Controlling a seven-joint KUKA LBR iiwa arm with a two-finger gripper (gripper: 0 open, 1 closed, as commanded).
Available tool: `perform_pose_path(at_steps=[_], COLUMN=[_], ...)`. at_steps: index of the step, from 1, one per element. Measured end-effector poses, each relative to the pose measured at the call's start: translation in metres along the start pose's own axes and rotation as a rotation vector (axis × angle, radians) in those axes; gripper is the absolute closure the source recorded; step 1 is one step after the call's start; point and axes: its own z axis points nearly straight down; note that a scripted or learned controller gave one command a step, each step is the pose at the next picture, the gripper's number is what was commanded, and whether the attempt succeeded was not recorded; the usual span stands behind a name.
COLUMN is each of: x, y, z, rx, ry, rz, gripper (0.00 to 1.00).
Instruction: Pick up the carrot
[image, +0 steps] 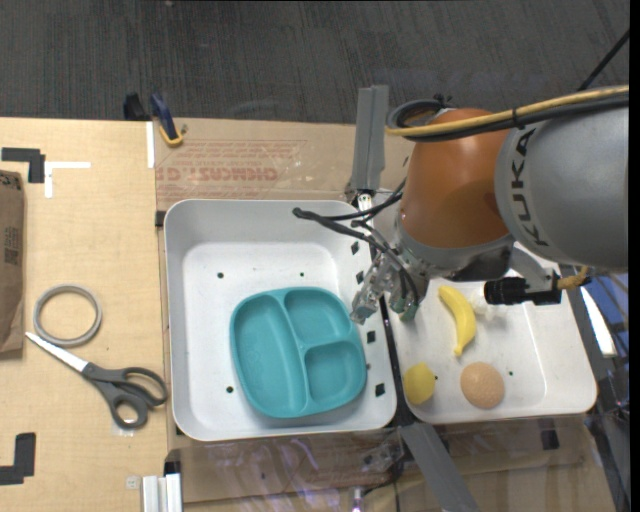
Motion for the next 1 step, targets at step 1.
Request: perform_pose_path(at_steps=[1], x=[0.0375], y=[-0.0387], z=[-0.0252], rx=[0.002], ry=[0.001], rz=[0.576], gripper=[1.00])
